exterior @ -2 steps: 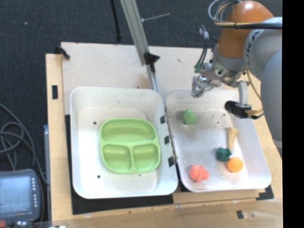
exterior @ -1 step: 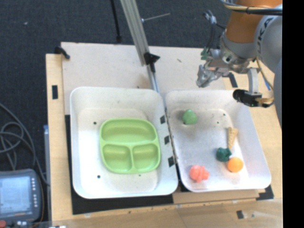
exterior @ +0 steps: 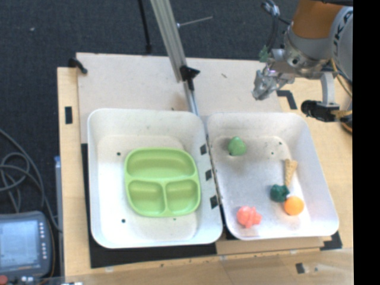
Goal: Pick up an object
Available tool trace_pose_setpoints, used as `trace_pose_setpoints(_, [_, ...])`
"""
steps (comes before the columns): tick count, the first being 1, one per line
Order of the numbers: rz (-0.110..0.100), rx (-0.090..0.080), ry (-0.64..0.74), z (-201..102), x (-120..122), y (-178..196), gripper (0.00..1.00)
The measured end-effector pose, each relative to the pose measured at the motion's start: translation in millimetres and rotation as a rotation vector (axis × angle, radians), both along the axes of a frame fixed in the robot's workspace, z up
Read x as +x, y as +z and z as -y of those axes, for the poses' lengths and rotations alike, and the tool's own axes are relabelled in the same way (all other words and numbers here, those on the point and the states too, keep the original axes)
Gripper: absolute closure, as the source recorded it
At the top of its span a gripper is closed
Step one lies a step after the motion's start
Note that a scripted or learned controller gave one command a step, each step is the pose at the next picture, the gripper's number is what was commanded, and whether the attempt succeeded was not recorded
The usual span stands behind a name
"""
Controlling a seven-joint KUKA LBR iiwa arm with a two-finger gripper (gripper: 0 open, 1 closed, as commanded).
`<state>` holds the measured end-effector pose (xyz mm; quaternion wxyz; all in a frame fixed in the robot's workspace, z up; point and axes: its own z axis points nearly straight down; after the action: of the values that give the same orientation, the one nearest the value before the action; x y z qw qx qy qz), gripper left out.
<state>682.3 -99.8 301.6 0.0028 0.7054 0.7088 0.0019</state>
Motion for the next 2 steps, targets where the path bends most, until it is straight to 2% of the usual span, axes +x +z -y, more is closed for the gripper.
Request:
trace_pose_setpoints(1, [-0.006,0.002,0.002,-56,1,-5,1.0])
trace_pose_setpoints(2, [-0.008,0.001,0.001,-105,-3,-31,1.0])
